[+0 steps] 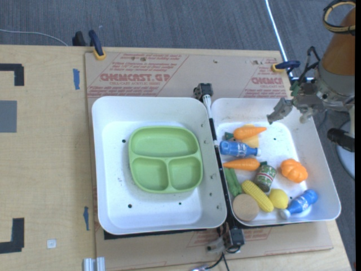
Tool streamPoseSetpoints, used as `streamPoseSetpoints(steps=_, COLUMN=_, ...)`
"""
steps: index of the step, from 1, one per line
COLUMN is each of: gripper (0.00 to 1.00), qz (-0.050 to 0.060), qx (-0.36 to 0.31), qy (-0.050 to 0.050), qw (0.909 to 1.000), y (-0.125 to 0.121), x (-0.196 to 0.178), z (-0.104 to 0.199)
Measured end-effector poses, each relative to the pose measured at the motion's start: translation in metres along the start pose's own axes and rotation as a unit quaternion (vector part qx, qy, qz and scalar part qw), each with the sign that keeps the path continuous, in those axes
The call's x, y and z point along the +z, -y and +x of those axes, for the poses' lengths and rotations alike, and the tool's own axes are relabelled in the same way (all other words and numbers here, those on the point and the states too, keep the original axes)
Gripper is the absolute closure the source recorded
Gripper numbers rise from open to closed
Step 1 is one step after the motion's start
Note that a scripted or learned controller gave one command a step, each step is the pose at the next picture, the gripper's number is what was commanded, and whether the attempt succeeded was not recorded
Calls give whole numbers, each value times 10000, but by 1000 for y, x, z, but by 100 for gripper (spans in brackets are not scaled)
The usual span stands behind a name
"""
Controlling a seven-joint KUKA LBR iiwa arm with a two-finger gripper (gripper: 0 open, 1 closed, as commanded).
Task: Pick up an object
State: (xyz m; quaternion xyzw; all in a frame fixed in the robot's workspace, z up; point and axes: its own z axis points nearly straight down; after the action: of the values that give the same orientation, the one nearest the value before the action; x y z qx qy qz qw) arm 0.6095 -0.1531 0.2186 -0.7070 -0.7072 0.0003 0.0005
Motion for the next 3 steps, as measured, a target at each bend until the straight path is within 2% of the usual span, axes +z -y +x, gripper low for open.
streamPoseSetpoints(steps=1, gripper=0, qz=-82, qx=-6, qy=1, qw=10000, y=-22, x=114, z=27)
streamPoseSetpoints(steps=2, gripper=0, qz=-126, qx=7, qy=25, qw=9999, y=-21, x=118, z=48)
streamPoseSetpoints(steps=3, gripper=100, qz=-143, qx=-5, qy=-10, qw=9999, y=-23, x=107, z=52)
